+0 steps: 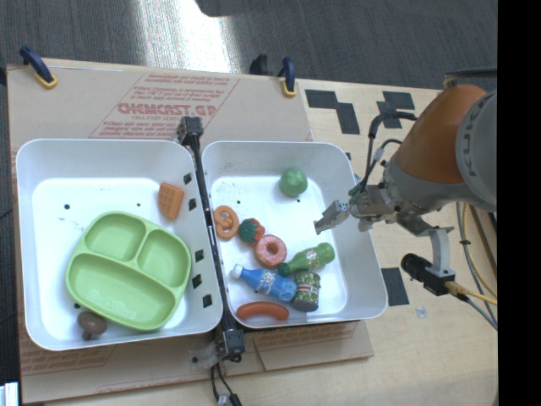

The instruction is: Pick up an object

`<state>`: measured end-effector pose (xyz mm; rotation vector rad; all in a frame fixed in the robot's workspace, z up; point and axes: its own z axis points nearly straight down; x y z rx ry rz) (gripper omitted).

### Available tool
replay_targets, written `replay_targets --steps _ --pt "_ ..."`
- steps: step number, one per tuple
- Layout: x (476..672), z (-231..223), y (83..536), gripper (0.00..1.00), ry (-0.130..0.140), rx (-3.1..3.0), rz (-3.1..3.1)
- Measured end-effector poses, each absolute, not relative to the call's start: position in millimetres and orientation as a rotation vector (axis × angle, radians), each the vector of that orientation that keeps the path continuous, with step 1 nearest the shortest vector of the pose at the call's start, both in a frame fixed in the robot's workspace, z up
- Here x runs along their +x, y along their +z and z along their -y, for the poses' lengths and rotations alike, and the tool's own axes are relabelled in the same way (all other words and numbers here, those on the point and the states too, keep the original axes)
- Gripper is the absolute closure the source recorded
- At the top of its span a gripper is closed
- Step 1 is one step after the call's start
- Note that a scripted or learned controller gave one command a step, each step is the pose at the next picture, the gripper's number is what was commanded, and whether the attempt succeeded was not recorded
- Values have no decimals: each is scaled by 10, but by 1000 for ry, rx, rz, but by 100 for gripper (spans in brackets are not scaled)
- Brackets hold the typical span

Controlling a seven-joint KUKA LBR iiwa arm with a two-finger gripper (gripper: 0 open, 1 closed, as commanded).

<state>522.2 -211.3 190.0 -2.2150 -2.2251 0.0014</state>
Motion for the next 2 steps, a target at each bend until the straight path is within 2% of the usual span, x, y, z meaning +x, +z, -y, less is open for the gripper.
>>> replay_targets --steps 1,2 --pt "5551 2102 971 0 6 -2209 2227" --pt "5739 1679 917 0 4 -2211 2230"
